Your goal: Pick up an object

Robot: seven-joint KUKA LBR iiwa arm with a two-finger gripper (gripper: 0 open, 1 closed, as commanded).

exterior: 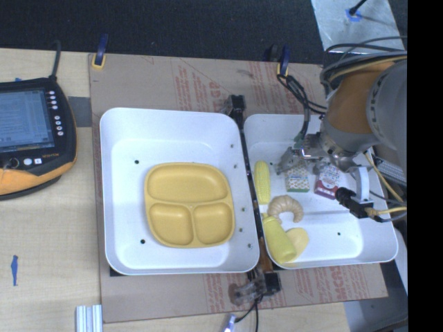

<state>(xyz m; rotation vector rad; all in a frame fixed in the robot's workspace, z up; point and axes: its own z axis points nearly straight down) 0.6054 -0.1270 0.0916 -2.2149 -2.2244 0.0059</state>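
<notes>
My gripper [309, 159] hangs low over the back of the right bin [360, 251], under the grey arm with its orange band. Just in front of it lie a small white-and-green carton [297, 181] and a red-and-white packet [327, 182]. Neither is seen between the fingers. A yellow corn cob [262, 181] lies along the bin's left wall. A tan croissant [286, 207] sits near the middle, and a yellow bottle-shaped toy [279, 241] lies at the front left beside a pale yellow piece [299, 238].
The left bin [124, 137] holds a yellow divided plate [188, 204]. An orange-and-black tablet pendant [31, 133] rests on the bench at far left. Clamps and cables stand at the bins' back and front edges.
</notes>
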